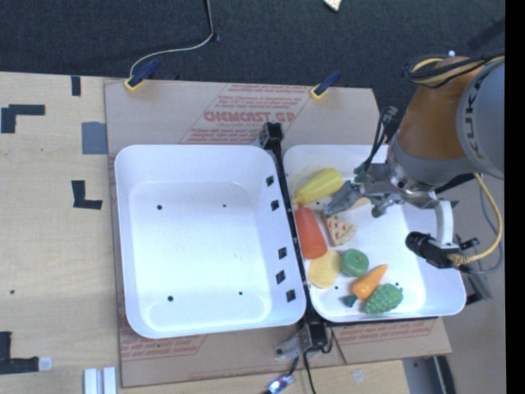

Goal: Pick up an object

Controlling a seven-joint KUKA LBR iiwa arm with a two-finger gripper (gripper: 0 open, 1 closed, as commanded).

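The right bin (426, 302) holds several toy foods: a yellow banana-like piece (318, 185), a long red-orange piece (310, 231), a tan cracker-like wedge (340, 231), a pale yellow piece (324, 270), a green round piece (355, 262), a small carrot (368, 281) and a green bumpy piece (383, 299). My gripper (351, 199) hangs low over the bin's upper middle, just right of the banana piece and above the tan wedge. Nothing shows between its fingers.
The left bin (131, 220) sits beside the right one, divided by a black clip strip (281, 220). Both rest on a cardboard sheet (238, 113) with clamps at its back corners. The arm's orange band (435, 121) and cables (443, 253) overhang the right bin's right side.
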